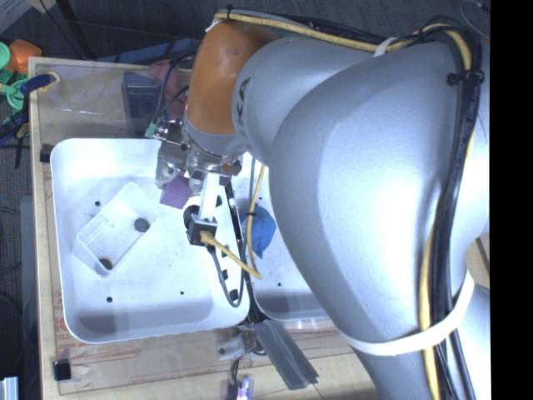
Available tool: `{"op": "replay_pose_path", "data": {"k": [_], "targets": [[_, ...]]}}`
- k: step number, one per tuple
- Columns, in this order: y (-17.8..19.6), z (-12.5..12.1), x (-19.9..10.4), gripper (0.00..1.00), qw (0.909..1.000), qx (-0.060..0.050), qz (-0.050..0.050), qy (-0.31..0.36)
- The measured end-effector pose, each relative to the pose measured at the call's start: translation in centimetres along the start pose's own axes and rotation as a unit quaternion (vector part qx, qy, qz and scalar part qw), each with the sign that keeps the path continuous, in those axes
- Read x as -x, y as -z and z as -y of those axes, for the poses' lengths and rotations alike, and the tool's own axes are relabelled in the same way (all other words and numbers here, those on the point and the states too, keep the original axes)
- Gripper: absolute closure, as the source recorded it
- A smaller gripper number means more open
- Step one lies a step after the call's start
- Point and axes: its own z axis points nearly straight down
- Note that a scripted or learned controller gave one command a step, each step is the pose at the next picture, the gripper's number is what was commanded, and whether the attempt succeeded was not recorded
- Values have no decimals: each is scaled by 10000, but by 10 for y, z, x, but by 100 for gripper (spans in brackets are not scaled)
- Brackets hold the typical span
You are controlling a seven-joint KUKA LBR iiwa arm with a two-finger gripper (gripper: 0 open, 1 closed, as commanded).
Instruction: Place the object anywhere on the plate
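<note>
1. Where the grey arm ends, the pincer (pixel 172 176) pinches a small flat purple block (pixel 176 193).
2. Left of and below the pincer lies a clear square plastic plate (pixel 116 227) in the left white bin (pixel 75 307).

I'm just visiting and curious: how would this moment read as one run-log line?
grey arm gripper: over left white bin | small purple flat object: at fingertips, grasp unclear | clear square plate: bare | blue object: right bin

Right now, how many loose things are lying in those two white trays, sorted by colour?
Clear: 1, the plate in the left bin
Purple: 1, a small block under the gripper
Blue: 1, a rounded object in the right bin, partly hidden by the arm
Total: 3
</note>
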Motion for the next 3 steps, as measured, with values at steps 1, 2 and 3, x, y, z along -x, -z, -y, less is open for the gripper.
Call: {"op": "replay_pose_path", "data": {"k": [1,2,3], "targets": [[12,-17,35,100,9938,-4,0,-1115],[16,28,17,100,9881,-16,1,-1541],[0,26,70,100,9790,-15,3,-2038]]}}
